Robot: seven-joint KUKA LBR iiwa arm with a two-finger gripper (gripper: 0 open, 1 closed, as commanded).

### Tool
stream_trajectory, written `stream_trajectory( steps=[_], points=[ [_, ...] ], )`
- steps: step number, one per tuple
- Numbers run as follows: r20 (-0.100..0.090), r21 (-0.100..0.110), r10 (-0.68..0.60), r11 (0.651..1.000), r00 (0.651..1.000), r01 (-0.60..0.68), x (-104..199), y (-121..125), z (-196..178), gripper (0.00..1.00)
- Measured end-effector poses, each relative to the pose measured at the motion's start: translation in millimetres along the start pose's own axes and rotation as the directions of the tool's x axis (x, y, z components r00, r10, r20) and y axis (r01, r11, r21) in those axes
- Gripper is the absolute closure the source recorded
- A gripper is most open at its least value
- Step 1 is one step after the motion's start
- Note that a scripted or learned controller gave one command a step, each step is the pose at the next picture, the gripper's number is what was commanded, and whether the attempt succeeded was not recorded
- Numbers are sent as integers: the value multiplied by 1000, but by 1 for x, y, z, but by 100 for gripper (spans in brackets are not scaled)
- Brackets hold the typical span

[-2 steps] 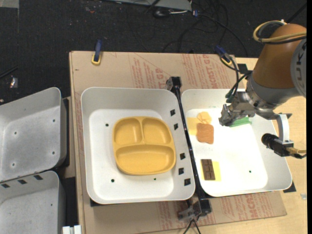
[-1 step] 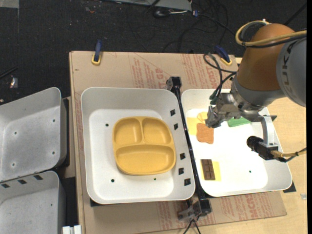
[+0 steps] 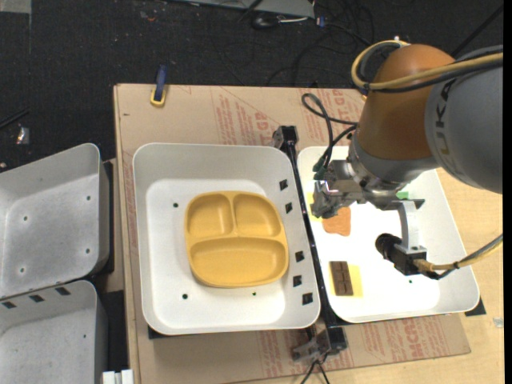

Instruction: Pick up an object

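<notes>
Hovering over the orange piece [image 3: 339,224], your claw [image 3: 326,202] hides its own state; it may slip off toward the divider.

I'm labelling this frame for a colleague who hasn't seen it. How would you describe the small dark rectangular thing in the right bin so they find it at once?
Start at the right bin, the one the grey arm reaches over. Near its front left corner, beside the divider between the bins, lies a dark brown block on a yellow patch. The orange piece farther back is rounder and brighter; the block is dark and straight-edged.
</notes>
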State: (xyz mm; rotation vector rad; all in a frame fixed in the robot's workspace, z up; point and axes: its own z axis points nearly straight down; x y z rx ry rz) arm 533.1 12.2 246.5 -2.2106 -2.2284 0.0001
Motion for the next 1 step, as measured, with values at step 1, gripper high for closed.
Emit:
stream_trajectory(
  steps=[1],
  points=[
    [0, 1, 0, 1000, 1000, 0, 51, -15, 15, 100]
  ],
)
